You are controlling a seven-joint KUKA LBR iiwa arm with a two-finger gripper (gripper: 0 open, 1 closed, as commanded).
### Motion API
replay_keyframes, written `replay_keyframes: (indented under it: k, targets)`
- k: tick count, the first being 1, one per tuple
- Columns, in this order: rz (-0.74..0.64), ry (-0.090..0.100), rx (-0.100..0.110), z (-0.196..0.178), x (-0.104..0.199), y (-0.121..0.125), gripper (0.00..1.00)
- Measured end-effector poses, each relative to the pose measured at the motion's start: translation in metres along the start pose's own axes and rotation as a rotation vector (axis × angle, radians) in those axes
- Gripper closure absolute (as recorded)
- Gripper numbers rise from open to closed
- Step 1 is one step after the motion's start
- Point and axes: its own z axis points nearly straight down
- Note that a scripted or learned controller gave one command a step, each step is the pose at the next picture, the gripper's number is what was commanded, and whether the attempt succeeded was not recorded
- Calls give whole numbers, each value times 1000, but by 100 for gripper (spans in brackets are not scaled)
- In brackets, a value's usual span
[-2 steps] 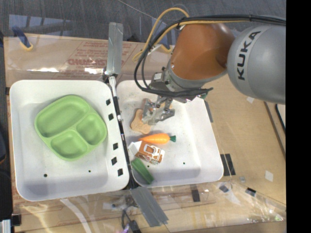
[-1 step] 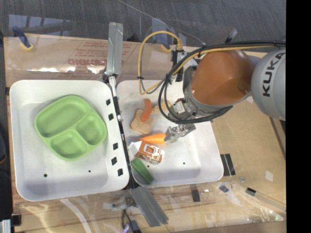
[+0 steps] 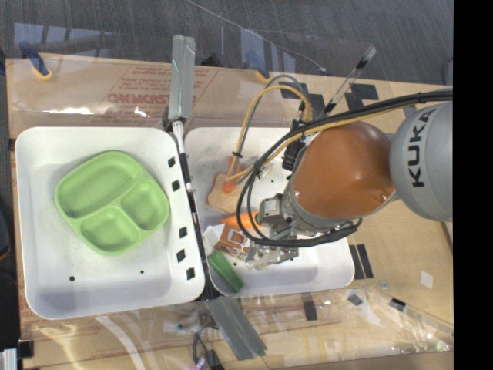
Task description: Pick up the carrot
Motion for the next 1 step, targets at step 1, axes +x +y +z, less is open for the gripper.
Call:
replay_keyframes:
  k: [1]
  targets:
    - [16,-3,7,-35,-57,-45,100]
